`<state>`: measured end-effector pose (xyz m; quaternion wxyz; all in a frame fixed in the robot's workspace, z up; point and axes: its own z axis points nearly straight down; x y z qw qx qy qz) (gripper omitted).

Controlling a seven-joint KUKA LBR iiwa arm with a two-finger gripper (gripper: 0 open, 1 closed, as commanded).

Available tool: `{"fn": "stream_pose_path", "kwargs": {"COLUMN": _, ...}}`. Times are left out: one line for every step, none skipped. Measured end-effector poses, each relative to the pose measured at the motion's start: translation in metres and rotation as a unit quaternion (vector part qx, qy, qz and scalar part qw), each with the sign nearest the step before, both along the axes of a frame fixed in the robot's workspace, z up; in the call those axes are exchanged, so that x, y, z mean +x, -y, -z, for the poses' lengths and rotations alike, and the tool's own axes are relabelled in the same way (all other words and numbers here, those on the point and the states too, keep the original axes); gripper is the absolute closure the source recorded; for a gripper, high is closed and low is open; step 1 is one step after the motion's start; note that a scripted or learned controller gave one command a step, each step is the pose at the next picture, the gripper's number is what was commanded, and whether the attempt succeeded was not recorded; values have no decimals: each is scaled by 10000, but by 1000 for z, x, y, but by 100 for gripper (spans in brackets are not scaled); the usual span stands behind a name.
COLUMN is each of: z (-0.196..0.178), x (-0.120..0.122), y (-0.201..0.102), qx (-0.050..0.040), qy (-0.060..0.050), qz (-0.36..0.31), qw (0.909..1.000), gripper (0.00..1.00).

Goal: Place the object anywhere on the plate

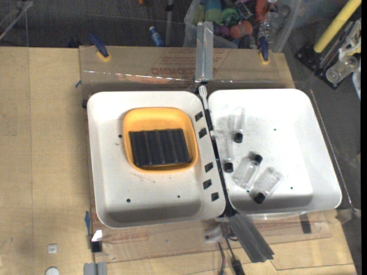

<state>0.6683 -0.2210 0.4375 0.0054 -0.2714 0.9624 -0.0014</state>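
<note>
The wooden bench (pixel 40 153) fills most of the frame and carries two shallow white bins side by side, touching along a dark seam at the centre.

The left bin (pixel 109 153) holds one orange plate (pixel 157 116), rounded at the corners, lying in the bin's upper middle. On the plate lies one dark ribbed slab (pixel 159 146), flat, covering most of the plate's floor, so only the orange rim shows around it. This is the task's thing as far as the view tells, and it is already on the plate.

The right bin (pixel 298 136) holds small clear bottles with black caps, gathered in its left half near the seam. I count four, though clear plastic on white is hard to read. One bottle (pixel 237 123) lies highest, a second (pixel 222 153) lies just beside the seam, and a third (pixel 246 172) and fourth (pixel 266 182) lie close together lower down, perhaps touching.

At the top centre, a clear tub of coloured toys (pixel 241 7) is cut off by the frame's upper edge. A yellow tube (pixel 343 15) crosses the upper right corner, also cut off. Two blue clamps (pixel 102 50) grip the bench's far edge, one on each side. Five small black tabs (pixel 202 133) run down the seam.
</note>
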Motion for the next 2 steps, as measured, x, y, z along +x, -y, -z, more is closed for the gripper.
{"fn": "stream_pose_path", "kwargs": {"z": 9, "x": 0, "y": -1, "qx": 5, "qy": -28, "qz": -420, "qw": 9991, "gripper": 100}}
{"fn": "stream_pose_path", "kwargs": {"z": 0, "x": 0, "y": -2, "qx": -6, "qy": -5, "qz": -773, "qw": 9970, "gripper": 100}}
